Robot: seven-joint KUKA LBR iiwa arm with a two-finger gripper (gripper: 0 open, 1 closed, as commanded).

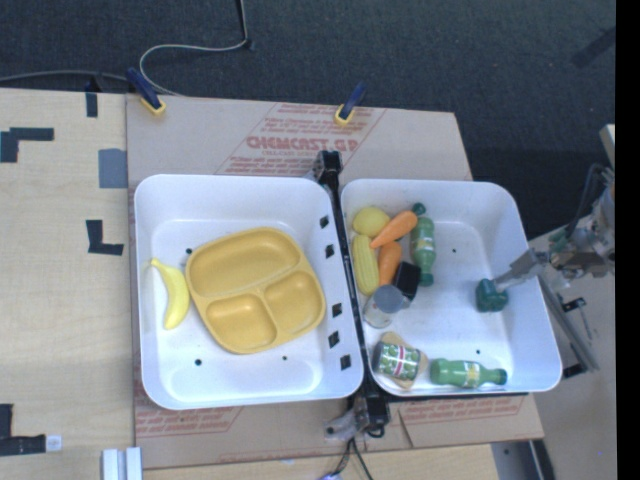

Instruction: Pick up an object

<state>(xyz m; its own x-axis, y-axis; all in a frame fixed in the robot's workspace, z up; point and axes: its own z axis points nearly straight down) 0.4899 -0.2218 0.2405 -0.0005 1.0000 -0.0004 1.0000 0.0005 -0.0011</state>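
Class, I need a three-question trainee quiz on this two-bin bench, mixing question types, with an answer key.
1. True or false: the yellow plastic banana lies in the left white bin.
2. Which bin holds the green plastic bottle? A left, B right.
3. Fill in: the yellow divided plastic tray has ___ compartments.

Key: 1 true; 2 B; 3 three.

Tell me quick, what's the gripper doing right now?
Gripper: low over the right bin, near its right wall, above bare floor; holding nothing that can be seen.
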